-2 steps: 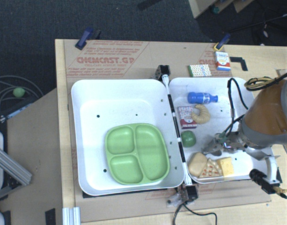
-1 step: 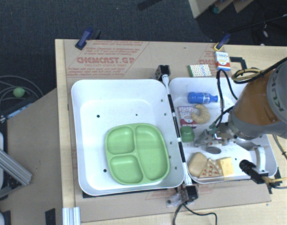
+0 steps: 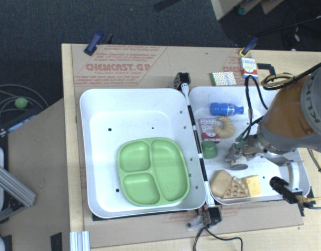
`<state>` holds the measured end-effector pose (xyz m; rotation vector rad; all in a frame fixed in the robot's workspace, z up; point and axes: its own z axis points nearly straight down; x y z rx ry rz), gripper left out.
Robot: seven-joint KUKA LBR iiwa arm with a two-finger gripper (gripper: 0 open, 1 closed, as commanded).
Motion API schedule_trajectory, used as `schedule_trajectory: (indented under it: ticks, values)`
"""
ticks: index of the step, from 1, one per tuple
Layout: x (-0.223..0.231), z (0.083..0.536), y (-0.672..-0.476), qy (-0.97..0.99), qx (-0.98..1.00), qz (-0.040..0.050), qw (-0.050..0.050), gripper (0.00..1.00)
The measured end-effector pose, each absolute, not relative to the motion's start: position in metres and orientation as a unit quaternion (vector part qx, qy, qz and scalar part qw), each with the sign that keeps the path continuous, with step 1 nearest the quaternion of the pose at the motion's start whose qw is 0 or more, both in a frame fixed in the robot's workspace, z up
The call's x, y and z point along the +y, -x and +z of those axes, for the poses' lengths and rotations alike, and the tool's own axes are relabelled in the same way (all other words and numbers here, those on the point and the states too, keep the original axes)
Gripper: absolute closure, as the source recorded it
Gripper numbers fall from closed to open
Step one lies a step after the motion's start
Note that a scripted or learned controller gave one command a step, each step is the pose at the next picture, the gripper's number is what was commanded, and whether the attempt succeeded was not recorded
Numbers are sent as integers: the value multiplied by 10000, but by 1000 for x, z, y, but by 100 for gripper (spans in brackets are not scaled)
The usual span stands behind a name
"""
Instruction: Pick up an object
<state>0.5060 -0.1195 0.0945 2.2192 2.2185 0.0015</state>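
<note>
While the grey arm [image 3: 294, 114] with its orange band reaches in from the right, its claw [image 3: 239, 155] hangs low over the middle of the right bin [image 3: 254, 94]; I cannot tell how it is set. Around it lie a blue plastic bottle [image 3: 225, 109], a curved tan pastry [image 3: 226, 126], a small green cylinder [image 3: 209, 150], a pizza wedge [image 3: 235, 188] and a yellow block [image 3: 252, 185]. A smooth green tray [image 3: 152, 170] with 3 compartments sits in the left bin [image 3: 97, 124] on the tabletop [image 3: 76, 67].
</note>
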Motion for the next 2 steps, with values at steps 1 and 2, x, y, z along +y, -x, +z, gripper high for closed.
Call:
schedule_trajectory:
  ticks: [1,2]
  values:
    - [-13,205,-503,-7066,7076,7,-4,100]
    - [5,249,-539,-7067,7075,6,3,100]
